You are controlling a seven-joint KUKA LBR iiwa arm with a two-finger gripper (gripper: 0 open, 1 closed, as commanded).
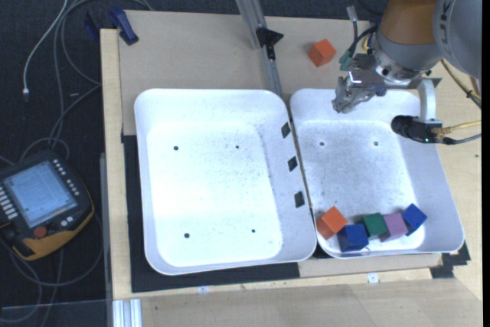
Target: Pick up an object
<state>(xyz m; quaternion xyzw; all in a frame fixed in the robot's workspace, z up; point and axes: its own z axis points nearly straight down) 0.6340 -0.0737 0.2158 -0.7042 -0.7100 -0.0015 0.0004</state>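
Camera view, no legible writing, gripper [346, 101], blocks [373, 226]

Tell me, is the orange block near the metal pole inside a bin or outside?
Outside. The orange block lies on the brown bench, beyond the right bin's far rim.

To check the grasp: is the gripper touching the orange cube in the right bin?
Apart. In the camera view the gripper hangs over the bin's far end, while the orange cube lies at its near edge.
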